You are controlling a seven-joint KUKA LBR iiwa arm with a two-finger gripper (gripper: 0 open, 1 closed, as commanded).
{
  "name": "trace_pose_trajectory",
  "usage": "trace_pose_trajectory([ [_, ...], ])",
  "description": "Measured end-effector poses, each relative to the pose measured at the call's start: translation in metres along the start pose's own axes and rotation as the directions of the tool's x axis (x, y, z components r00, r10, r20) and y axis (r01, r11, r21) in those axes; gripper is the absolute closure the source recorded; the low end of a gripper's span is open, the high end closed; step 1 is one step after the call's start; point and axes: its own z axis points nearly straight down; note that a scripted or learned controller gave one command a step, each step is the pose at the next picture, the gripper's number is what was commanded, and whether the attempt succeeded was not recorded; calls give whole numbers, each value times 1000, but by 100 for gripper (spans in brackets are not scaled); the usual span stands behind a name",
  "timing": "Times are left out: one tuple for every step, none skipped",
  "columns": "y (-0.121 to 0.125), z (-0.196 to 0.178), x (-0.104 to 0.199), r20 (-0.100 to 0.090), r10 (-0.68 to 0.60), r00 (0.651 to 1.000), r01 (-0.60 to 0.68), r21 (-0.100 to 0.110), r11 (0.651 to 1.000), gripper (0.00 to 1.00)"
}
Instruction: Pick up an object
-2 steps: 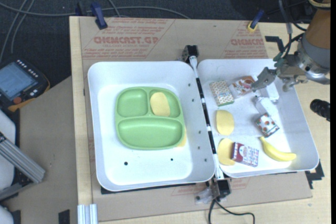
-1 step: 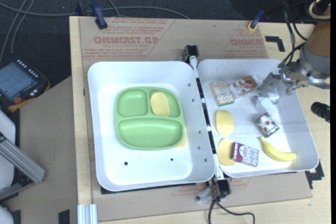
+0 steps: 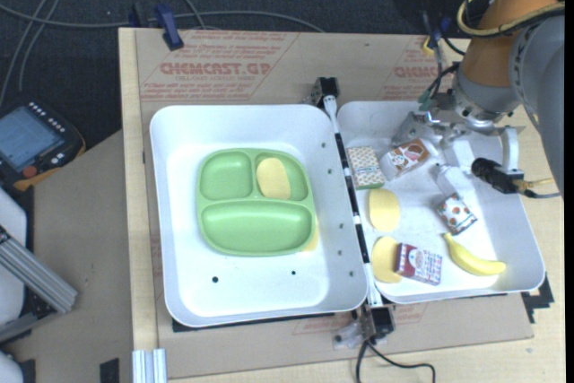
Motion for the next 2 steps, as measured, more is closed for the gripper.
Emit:
trace_pose_trajectory([
  [8,-85,-55,2,1,1000,-1,-4,1000,0],
  [-24,-19,-48,4,0,1000,0,-14,1000,0],
])
